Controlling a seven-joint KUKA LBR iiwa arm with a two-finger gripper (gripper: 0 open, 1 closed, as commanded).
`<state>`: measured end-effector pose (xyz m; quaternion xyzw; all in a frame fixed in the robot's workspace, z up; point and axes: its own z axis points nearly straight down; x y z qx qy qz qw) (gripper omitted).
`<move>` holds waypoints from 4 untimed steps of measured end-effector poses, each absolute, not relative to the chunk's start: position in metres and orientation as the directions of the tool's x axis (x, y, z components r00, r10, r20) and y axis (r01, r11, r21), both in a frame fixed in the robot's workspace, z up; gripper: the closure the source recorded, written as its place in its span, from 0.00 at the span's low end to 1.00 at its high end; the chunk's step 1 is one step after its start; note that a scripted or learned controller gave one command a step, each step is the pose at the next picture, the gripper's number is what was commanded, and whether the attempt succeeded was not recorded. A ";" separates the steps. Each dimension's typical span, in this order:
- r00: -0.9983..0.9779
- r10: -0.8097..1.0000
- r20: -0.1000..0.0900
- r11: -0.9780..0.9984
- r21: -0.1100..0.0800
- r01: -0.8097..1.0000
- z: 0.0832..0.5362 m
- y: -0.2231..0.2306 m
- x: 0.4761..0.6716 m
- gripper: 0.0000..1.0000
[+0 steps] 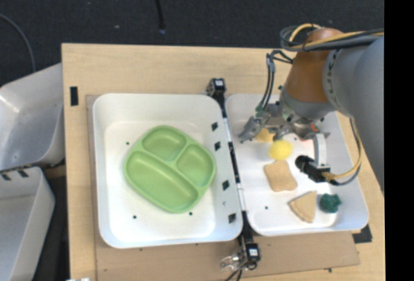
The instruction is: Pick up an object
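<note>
Gripper (275, 132) low in right bin (352, 208), over yellow ball (281, 149); finger spread hidden, grasp impossible to tell. Ball, two tan pieces (280, 176), green item (330, 202) resting on bin floor. Nothing lifted; pick pending

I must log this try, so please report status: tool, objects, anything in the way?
Tool low in right bin, over yellow ball. Nothing seen held. Two tan pieces and a green item nearby. Green plate in left bin.
</note>
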<state>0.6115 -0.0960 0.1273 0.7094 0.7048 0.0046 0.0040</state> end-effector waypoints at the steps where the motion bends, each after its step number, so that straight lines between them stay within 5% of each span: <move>1: 0.011 1.000 -0.001 -0.011 0.004 1.000 0.135 -0.098 0.609 1.00; 4: 0.003 1.000 -0.001 -0.003 0.005 1.000 0.258 -0.109 0.608 1.00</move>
